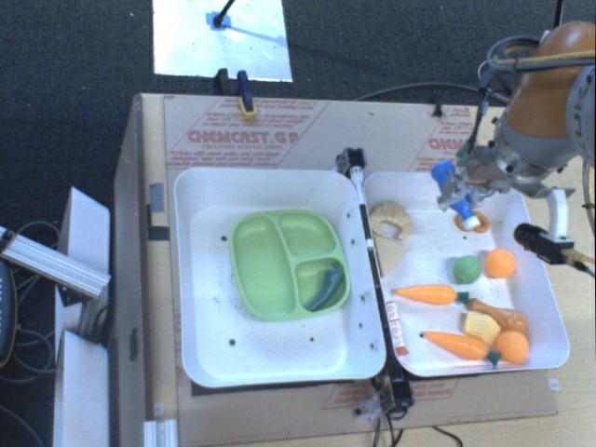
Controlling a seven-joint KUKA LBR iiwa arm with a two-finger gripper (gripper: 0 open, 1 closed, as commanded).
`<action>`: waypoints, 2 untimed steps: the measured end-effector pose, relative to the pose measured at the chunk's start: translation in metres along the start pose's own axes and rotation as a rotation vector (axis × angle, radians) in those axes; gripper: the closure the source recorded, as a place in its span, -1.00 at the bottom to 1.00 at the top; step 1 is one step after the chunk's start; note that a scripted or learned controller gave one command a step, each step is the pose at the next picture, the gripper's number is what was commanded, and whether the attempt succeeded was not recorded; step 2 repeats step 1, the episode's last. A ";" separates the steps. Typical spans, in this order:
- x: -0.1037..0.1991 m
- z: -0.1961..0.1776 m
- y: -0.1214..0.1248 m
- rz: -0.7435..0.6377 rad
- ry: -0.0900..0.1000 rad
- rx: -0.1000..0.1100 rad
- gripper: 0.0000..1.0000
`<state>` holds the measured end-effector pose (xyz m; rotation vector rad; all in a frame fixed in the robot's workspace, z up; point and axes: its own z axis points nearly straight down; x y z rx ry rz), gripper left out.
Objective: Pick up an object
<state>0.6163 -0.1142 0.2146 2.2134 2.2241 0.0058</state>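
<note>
My gripper (pixel 458 196) hangs over the far part of the right bin (pixel 555 331), and the arm comes in from the right. A small blue thing (pixel 441 172) shows at the gripper's left side; whether it is held is unclear. Just below the gripper lies a small orange and white piece (pixel 470 221). In the same bin are a tan croissant (pixel 393 220), a green ball (pixel 467 269), an orange ball (pixel 500 264), two carrots (pixel 426 294) (pixel 456 345), a yellow block (pixel 481 325), a brown drumstick (pixel 501 314) and an orange fruit (pixel 511 346).
The left bin (pixel 191 250) holds a green divided plate (pixel 279 254) with a dark teal piece (pixel 324 291) in its near right compartment. A black bar (pixel 365 231) runs along the seam between the bins. Cardboard (pixel 251 128) lies behind them.
</note>
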 end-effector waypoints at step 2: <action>0.052 0.001 -0.031 0.000 0.000 0.004 1.00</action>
